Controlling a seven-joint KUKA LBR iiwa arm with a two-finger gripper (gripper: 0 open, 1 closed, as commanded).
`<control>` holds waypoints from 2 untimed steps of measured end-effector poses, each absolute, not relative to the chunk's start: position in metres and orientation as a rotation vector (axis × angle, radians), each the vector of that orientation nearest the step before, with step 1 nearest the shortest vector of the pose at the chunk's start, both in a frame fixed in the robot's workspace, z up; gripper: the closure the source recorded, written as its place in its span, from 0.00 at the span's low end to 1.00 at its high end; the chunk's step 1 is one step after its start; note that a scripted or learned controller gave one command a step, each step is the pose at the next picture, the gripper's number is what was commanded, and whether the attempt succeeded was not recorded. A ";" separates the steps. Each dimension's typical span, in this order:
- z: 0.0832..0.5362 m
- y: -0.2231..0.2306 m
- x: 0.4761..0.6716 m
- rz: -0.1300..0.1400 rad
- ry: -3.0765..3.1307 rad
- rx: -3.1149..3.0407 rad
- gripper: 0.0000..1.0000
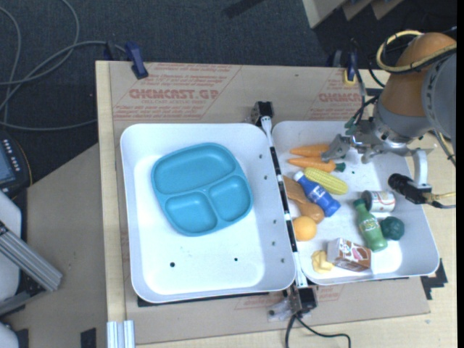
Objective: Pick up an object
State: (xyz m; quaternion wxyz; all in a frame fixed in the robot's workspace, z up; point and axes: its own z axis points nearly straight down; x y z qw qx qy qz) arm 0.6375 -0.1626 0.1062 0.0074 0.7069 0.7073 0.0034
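Camera view: the fixed overhead camera looks down at a slant on a tabletop (109, 194) carrying two shallow white bins side by side.
Left bin (145, 259): holds a blue divided plate (201, 187) lying flat near its middle — no toy food on it.
Right bin (417, 259): holds all the pickable things, crowded toward its left and lower parts, so any pick has to happen here.
Candidates: a carrot (310, 151) at the top, a corn cob (325, 181) just below it, a blue bottle (317, 194) beside the corn, an orange (305, 228), a green bottle (370, 227), a small carton (349, 254), and a dark green round item (392, 228).
Arm: grey with an orange band, reaching in from the right over the upper part of the right bin.
Gripper (339, 151): low over the bin, just beside the carrot's right end — likely lined up on the carrot or corn as the target.
Fingers: too small and blurred here to tell whether they are spread or pressed together; nothing is visibly between them.
Stage: my guess is approach, with no object lifted yet.
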 end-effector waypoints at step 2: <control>0.085 -0.169 0.651 -0.002 2.222 2.218 0.00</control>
